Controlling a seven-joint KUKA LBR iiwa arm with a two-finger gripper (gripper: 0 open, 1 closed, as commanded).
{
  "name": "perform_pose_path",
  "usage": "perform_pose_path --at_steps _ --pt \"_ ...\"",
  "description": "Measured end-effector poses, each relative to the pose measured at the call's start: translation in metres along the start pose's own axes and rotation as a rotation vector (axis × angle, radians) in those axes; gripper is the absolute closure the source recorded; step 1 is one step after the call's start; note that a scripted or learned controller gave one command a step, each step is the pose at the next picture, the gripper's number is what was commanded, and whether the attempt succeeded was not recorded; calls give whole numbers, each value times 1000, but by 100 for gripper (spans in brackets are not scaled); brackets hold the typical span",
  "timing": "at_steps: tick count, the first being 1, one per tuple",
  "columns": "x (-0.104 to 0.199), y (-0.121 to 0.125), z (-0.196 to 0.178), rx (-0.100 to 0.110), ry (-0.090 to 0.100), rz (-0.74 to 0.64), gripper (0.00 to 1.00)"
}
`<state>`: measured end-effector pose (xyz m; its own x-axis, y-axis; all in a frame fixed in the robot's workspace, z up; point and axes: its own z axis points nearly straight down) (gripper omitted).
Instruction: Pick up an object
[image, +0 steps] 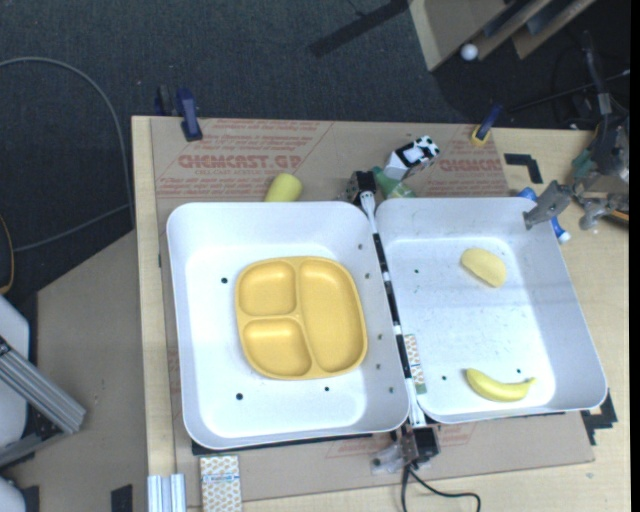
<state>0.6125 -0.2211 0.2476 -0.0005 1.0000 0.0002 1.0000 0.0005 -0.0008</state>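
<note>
Camera view from overhead has the gripper (550, 205) hanging at the far right corner of the right bin (440, 385), off to the side of everything in it; whether its fingers are spread or pressed together I cannot tell from here. To my eye nothing is picked yet, so the sensible move is to come over one item, square to its narrow side, and drop straight down. That bin holds a yellow lemon-shaped piece (484, 266) toward the back and a banana (497, 385) near the front wall, well apart. Alongside, the left bin (200, 330) holds a yellow divided plate (300, 317), its three compartments bare.
</note>
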Motion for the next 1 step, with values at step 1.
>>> perform_pose_path --at_steps 1 --pt "33 32 163 -1 0 -2 0"
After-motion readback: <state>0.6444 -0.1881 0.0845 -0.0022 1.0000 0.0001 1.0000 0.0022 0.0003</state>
